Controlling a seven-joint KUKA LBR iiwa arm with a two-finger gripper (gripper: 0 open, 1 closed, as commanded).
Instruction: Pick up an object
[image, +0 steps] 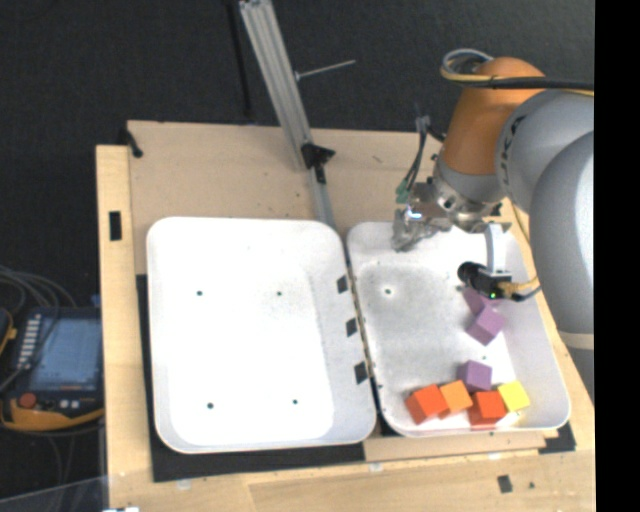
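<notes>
Orange, yellow and purple blocks (470, 395) cluster in right bin (420, 330) near corner; another purple block (487, 325) lies apart. Gripper (408, 232) over bin's far edge; grip state cannot tell.

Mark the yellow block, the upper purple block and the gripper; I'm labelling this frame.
yellow block (514, 396): camera view, top face.
upper purple block (487, 325): camera view, top face.
gripper (408, 238): camera view, fingertips.

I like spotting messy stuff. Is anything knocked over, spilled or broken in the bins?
Nothing looks spilled or broken. The blocks sit inside the right bin: orange ones, a yellow one and purple ones, bunched toward its near corner. The gripper hangs over that bin's far edge.
</notes>
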